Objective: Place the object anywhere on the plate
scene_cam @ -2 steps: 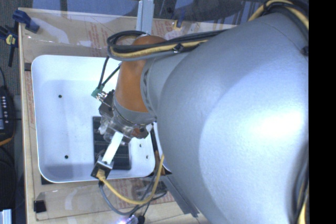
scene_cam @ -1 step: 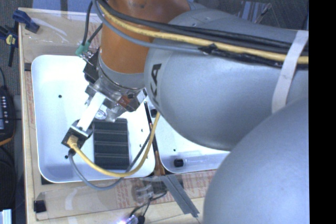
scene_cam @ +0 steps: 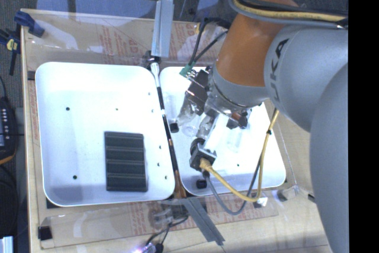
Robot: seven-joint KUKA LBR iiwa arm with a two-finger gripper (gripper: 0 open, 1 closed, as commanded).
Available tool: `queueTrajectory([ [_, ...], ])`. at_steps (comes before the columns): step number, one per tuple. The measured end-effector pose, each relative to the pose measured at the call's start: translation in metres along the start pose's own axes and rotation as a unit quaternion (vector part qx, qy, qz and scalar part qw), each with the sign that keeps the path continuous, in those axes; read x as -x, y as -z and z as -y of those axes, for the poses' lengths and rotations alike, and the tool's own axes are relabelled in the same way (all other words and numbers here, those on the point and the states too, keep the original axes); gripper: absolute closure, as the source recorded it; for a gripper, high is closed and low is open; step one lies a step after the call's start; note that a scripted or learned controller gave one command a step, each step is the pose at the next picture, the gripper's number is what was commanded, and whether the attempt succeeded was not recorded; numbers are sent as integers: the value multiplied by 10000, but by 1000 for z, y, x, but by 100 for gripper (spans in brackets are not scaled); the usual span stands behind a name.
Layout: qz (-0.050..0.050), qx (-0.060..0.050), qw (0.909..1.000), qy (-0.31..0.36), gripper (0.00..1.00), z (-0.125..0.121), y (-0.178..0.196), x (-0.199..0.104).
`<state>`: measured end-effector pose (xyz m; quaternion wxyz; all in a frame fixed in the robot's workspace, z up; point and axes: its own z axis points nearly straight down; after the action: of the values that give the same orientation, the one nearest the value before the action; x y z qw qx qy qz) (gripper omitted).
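A black ridged rectangular plate [scene_cam: 125,161] lies flat in the left bin [scene_cam: 65,86], toward its front right. My gripper [scene_cam: 190,117] is down in the right bin [scene_cam: 275,172], close to the wall shared with the left bin. A pale, see-through object [scene_cam: 180,114] lies right beside the gripper near that wall; its outline is faint against the white floor. I cannot tell whether the gripper is touching it. The grey arm with its orange band [scene_cam: 254,44] covers much of the right bin.
A small dark piece [scene_cam: 173,126] sits by the dividing wall and another [scene_cam: 201,183] near the right bin's front edge. A yellow cable [scene_cam: 237,192] loops from the wrist over the right bin's front. A metal bar [scene_cam: 161,26] stands behind the bins.
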<state>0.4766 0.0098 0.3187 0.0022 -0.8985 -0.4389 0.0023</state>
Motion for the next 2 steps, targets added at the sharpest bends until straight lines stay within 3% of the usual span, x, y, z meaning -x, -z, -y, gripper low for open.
queueTrajectory([
  [1, 13, -8, 9991, -421, 100, 48, -129, -61],
  [2, 0, 2, 10000, 6, 100, -29, -128, -48],
])
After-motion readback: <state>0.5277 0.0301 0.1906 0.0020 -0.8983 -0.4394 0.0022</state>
